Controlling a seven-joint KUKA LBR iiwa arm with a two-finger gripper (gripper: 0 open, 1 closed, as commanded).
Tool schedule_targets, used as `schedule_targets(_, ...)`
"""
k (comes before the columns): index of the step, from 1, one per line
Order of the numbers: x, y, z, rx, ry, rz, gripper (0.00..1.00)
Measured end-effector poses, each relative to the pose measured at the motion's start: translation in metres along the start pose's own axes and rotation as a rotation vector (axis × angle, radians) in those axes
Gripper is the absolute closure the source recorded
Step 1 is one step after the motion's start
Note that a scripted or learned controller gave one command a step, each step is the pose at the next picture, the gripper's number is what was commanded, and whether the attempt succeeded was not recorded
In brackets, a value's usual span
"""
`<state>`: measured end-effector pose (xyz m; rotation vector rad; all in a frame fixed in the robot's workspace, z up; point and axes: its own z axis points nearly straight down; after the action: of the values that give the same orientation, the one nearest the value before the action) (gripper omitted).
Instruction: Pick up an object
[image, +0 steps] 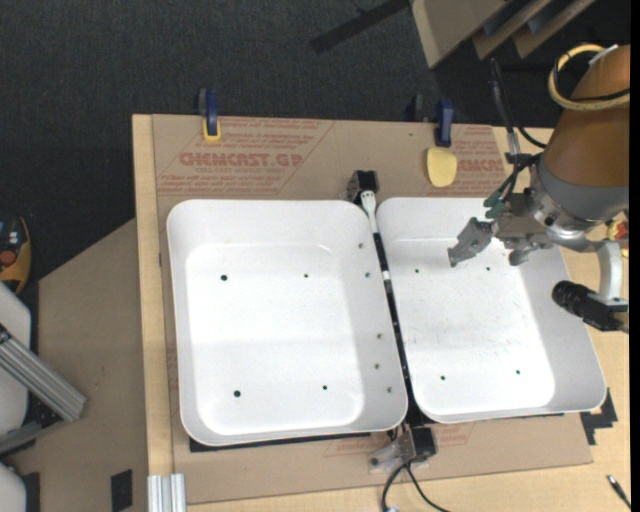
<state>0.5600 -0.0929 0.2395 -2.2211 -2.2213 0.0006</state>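
"White plastic shallow bins, two, side by side on a brown cardboard-covered board (250, 150): left bin (260, 330), right bin (470, 340). Grey arm with the orange band (590, 150) enters from the right." (K.)

"Noted. Two-finger gripper (493, 247) hangs over the far part of the right bin. Fingers (465, 244) stand apart; nothing between them. No grasp to record." (M.)

"Where is the thing to pick?" (K.)

"One candidate marked: a small pale-yellow rounded piece (441, 166). It lies on the board just beyond the far rim of the right bin, under the right-hand blue clamp (443, 120). It is outside both bins, to the far left of the gripper and apart from it. Cannot tell what it is, nor whether it is loose or part of the clamp." (M.)

"Step in hand?" (K.)

"Judged as approach or search: jaws ready, no contact with anything. Pick not yet done." (M.)

"Next move calls for?" (K.)

"A target first. If the yellow piece is meant, the gripper must cross the far rim toward the left, come down with fingers straddling the piece, then close. Risk: fingers catching the rim or the clamp." (M.)
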Motion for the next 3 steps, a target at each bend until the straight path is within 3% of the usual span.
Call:
schedule_targets(1,0.000,0.001,-0.011,-0.003,0.000,-0.001,1.00)
schedule_targets(2,0.042,0.020,-0.113,-0.015,0.000,-0.006,1.00)
schedule_targets(3,0.037,0.010,-0.100,0.001,0.000,0.000,1.00)
